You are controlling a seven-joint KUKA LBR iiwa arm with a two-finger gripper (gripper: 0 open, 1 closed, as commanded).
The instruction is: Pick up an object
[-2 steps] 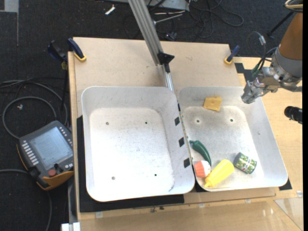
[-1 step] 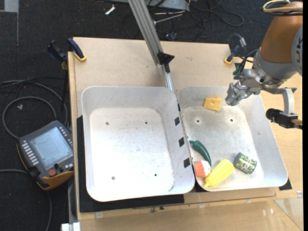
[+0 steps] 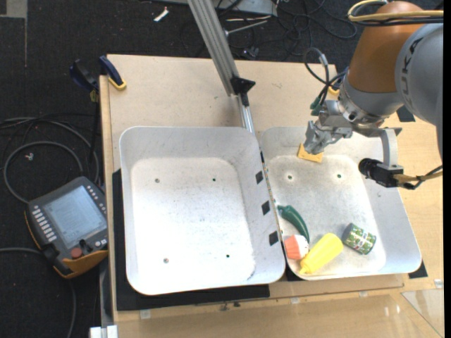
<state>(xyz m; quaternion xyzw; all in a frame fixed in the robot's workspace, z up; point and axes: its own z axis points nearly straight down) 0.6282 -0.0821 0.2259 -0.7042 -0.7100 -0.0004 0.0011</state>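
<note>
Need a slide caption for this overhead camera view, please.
KUKA arm's gripper over a tan block at the right bin's far edge.

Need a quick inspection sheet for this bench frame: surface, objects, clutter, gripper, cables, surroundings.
Surface: wooden bench bearing left bin and right bin, side by side.
Job's things: in the right bin, tan block at the far edge; green-leafed radish toy, yellow piece and green can near the front.
Clutter: blue-and-yellow clamp at the bench's far left corner.
Gripper: gripper low over the tan block; grasp not confirmed.
Cables: black cables on the floor at left, more behind the bench.
Surroundings: teach pendant on the floor, metal rail slanting over the bench.
</note>
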